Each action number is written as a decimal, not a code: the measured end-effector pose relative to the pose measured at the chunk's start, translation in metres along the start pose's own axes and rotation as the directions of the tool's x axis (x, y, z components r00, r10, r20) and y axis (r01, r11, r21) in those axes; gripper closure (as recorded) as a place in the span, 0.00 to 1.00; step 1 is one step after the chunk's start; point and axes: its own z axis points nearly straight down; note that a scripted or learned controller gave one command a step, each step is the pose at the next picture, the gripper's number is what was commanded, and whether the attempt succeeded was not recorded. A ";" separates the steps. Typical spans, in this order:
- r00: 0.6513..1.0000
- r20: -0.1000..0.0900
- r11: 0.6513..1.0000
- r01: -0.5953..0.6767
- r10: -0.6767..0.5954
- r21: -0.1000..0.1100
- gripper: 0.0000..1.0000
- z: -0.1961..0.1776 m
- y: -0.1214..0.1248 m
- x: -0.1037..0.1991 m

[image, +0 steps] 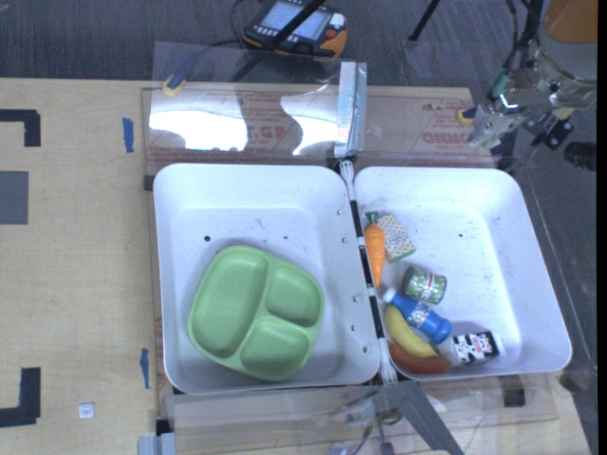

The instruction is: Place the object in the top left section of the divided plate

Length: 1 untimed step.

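Across the bench, two white bins sit side by side: the left bin (180, 207) bears a green divided plate (254, 312), the right bin (493, 207) a cluster at its seven o'clock corner. Candidates there: banana (406, 335), carrot (376, 249), blue bottle (422, 317), green can (424, 285), small carton (472, 346). Which one is meant is unclear. All look light; the can seems rigid and slippery, best pinched across its sides. At one o'clock beyond the bins hangs the gripper (507, 112); its finger state cannot be told.
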 end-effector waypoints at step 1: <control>0.971 -0.001 0.971 -0.238 0.238 0.006 1.00 0.073 -0.004 -0.022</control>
